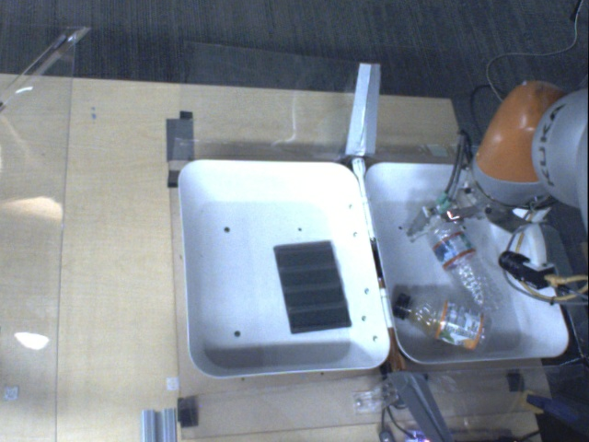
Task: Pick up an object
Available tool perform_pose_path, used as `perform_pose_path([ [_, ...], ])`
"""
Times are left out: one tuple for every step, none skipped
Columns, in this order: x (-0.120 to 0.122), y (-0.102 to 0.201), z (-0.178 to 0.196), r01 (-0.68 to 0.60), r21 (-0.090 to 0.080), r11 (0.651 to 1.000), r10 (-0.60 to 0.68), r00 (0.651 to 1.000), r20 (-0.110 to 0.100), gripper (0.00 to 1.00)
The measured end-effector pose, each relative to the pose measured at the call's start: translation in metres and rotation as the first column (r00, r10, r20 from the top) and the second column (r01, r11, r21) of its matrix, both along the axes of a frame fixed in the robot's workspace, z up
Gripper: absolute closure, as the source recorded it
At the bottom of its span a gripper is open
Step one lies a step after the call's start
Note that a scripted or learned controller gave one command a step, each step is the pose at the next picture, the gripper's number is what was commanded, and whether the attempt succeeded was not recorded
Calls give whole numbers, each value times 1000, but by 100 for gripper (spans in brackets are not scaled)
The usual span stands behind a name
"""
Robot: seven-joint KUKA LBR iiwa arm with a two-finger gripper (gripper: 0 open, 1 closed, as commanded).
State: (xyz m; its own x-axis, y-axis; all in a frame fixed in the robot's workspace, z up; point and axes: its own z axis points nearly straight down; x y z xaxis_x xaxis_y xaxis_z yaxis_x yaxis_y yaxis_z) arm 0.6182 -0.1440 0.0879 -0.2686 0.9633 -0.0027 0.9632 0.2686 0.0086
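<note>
in right bin (543,339), upper middle: gripper (445,217) hovers over clear bottle (460,263); grip state cannot tell. second bottle with orange label (442,319) lies lower. step: descent toward grasp. next: lower squarely, clamp, lift. dark pad (313,286) in left bin (212,247).

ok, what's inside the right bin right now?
In the right bin: two clear plastic bottles, one lying near the front with an orange label, another angled under the gripper. The arm covers the bin's back right corner, so that part is unknown.
</note>
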Motion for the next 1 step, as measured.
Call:
perform_pose_path([
  [3,1,12,-1,0,1000,1,1000,9,100],
])
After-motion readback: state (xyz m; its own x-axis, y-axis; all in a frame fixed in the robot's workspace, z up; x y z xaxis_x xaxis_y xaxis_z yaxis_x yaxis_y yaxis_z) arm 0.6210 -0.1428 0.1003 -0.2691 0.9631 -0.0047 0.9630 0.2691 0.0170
